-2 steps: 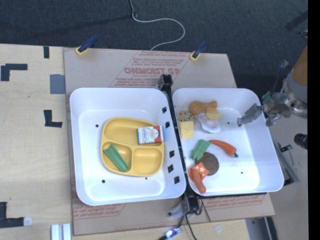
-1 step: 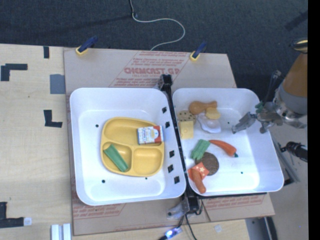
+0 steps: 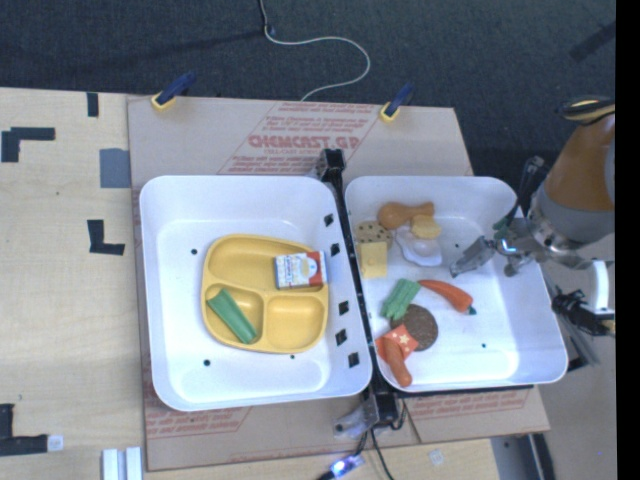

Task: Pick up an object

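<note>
The right bin (image 3: 500, 353) holds several toy foods: a brown drumstick-like piece (image 3: 403, 212), a yellow cheese block (image 3: 373, 259), a white cup-like item (image 3: 421, 250), a green piece (image 3: 401, 296), an orange-red chilli (image 3: 446, 293), a brown round patty (image 3: 419, 326) and a red-orange piece (image 3: 396, 353). My gripper (image 3: 464, 263) hangs low over the right half of this bin, just right of the white item and above the chilli's right end. Nothing shows in its grasp. The grey arm with its orange band (image 3: 585, 173) comes in from the right.
In the left bin (image 3: 170, 268) sits a yellow divided plate (image 3: 290, 320) with a small carton (image 3: 299, 270) and a green pickle-like piece (image 3: 232, 314). Black clips (image 3: 346, 298) run along the wall between the bins. Cardboard lies under both bins, and a white cable (image 3: 330, 53) trails behind.
</note>
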`<state>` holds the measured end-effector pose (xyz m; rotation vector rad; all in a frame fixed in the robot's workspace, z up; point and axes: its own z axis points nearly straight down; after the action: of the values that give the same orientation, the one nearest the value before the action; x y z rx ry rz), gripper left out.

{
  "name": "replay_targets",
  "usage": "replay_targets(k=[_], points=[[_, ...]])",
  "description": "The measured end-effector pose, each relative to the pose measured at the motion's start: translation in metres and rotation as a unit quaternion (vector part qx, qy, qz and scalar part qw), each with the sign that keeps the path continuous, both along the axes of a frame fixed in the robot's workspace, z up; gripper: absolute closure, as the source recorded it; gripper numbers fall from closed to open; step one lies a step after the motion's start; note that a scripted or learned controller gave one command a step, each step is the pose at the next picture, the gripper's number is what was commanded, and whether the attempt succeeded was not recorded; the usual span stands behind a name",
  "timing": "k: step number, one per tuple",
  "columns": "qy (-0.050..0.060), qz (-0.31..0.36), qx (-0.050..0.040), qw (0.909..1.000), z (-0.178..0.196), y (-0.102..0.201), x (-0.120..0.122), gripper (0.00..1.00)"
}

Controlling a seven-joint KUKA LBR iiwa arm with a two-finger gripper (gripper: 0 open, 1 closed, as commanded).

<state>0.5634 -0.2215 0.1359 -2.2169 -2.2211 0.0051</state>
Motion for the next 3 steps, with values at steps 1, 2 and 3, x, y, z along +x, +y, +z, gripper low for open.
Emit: replay_targets(k=[1,2,3], points=[[-0.004,-0.001,0.0000,1.0000,-0.050,0.001,0.002,0.00],[-0.007,0.000,-0.0004,1.0000,-0.036,0.002,0.004,1.00],[-0.004,0.000,-0.0005,1.0000,0.015,0.010,-0.001,1.00]])
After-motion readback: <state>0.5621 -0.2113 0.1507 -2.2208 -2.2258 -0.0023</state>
